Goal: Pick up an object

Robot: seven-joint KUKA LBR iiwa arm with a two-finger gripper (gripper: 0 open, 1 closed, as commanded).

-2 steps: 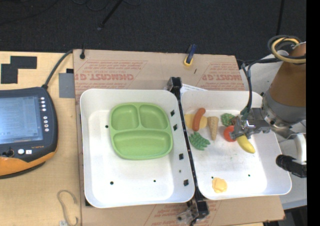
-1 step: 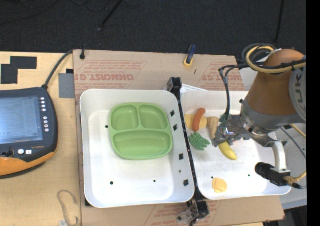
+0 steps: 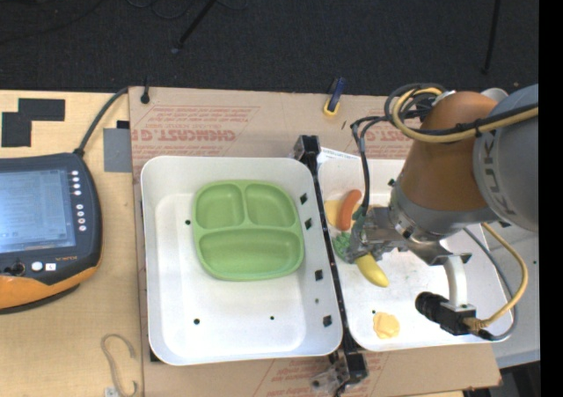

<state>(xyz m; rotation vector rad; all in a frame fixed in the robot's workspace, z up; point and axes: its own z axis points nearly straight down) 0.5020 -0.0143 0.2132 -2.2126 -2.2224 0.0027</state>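
Landmark: right bin (image 3: pixel 493 334). At its near edge a small yellow piece (image 3: pixel 385 325); further in, banana (image 3: pixel 372 271) under the jaws (image 3: pixel 362 244), jaw opening unclear, cannot tell. Carrot (image 3: pixel 349 207) beyond. Left bin (image 3: pixel 167 298) alongside holds green tray (image 3: pixel 248 231). Cardboard worktop (image 3: pixel 220 127) behind, tablet (image 3: pixel 40 224) far left.

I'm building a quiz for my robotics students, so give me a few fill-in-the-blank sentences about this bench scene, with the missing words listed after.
1. The divided plate in the left bin is coloured ____.
2. The plate has ____ compartments.
3. The arm's claw is down in the ____ bin, among small toy food.
4. The toy banana below the claw is coloured ____.

Missing words: green; three; right; yellow
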